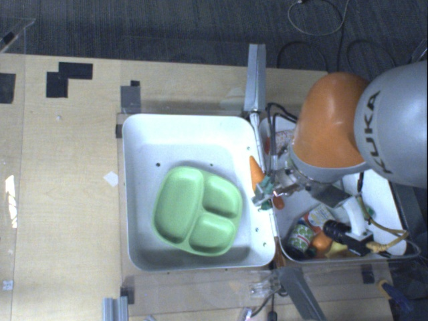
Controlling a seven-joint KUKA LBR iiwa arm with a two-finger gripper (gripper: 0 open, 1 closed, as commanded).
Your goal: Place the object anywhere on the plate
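A green plate [197,209] with three compartments lies in the left bin [144,146], slightly towards its near side. The grey arm [394,132], with its orange band [328,129], reaches in over the right bin [384,192]. Its claw [266,194] sits at the wall that divides the two bins.

A small orange carrot-shaped object [256,171] stands tilted just inside the left bin's right wall, right beside the claw and touching or nearly touching it. It is off the plate, just to the right of the plate's edge. From this angle one cannot tell whether the claw is open, closed or gripping the carrot-shaped object.

In the right bin, a dark can [302,237] with a green label lies near the front, with a small orange item [322,243] just beside it. The pale wooden tabletop [67,179] stretches away to the left.
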